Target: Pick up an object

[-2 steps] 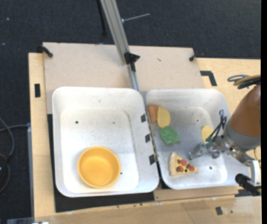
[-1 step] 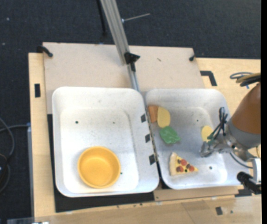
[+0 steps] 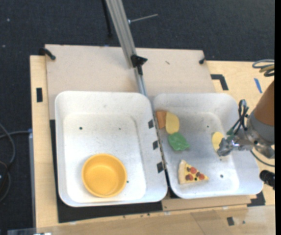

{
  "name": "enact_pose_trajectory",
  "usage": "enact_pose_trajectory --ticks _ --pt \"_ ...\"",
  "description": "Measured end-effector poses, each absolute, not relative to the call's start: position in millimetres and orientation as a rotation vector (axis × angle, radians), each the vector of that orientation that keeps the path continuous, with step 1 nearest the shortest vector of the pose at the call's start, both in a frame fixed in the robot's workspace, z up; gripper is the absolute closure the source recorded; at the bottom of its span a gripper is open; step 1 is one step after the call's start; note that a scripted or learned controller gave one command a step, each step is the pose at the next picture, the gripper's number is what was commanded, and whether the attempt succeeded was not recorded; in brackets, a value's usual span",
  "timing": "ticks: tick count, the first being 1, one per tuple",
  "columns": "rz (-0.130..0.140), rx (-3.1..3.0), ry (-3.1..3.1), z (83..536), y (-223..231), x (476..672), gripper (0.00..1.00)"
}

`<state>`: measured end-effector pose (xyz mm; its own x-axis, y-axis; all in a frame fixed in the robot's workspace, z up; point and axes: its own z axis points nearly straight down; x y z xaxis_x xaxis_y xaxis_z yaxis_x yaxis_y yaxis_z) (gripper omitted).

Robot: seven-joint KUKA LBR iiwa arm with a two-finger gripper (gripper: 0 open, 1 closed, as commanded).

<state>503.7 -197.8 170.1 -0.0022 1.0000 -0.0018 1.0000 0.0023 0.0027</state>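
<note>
1. The hand point(image 3: 224, 148) sat low at the right bin's point(image 3: 199, 101) three o'clock side, and a small yellow piece point(image 3: 217, 140) lay touching or just beside its tips. Whether the hand was open, closed or gripping that piece could not be told from the slanted view.

2. That yellow piece looked like the likeliest target. The other candidates lay in the same bin: a pizza slice point(image 3: 191, 173) at six o'clock, a green piece point(image 3: 178, 142) near the centre-left, and a yellow-and-orange piece point(image 3: 168, 121) at ten o'clock against the wall.

3. To do the step well, the hand probably needed to be centred over the yellow piece, so that it sat squarely between the tips rather than beside them. A grip at its edge would likely squirt it away across the smooth bin floor.

4. The descent should have reached the floor without pressing hard, since the piece looked low and rounded.

5. A straight lift would suit, keeping clear of the bin's right wall close by.

6. The yellow bowl point(image 3: 104, 175) stood in the left bin point(image 3: 101, 99) at six o'clock, well apart on the worktop point(image 3: 91, 65), and needed no attention.
</note>
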Motion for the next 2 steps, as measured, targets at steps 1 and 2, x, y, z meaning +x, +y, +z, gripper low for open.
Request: enact_pose_trajectory --ticks 1,2 --pt "0.001 2.215 2.223 220 -199 505.0 1.0" --pt "0.003 2.212 2.229 217 -158 535.1 1.0"
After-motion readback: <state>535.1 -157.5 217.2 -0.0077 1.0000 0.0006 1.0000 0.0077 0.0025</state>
